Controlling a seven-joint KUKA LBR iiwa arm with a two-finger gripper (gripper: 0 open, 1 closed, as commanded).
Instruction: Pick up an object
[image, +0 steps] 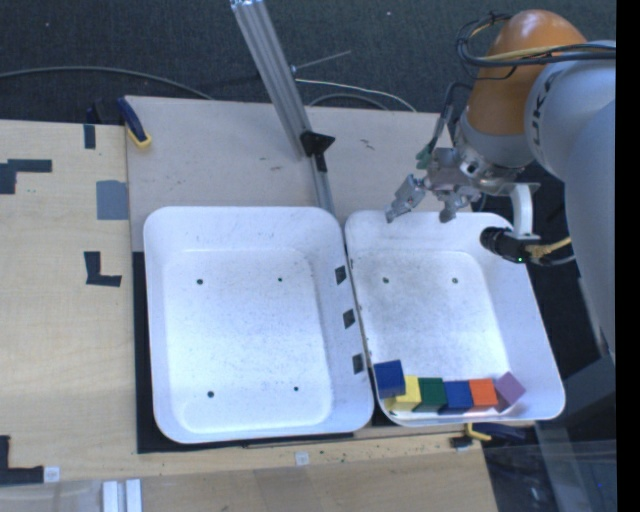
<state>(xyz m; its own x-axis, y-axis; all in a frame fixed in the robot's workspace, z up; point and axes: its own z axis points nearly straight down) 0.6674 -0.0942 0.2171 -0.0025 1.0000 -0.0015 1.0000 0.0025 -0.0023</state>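
Several small blocks lie in a row along the near wall of the right bin (520, 300): a blue block (388, 377), a yellow one (406, 392), a green one (431, 391), another blue one (458, 395), an orange one (483, 393) and a purple one (510, 387). My gripper (426, 201) hangs over the far edge of that bin, well away from the blocks. Its two fingers (404, 199) stand apart with nothing between them.
The left bin (160, 300) lies beside the right one. A slanted metal pole (283, 85) with a black clamp stands behind the bins. A cable and black connector (503, 243) hang at the right bin's far right edge.
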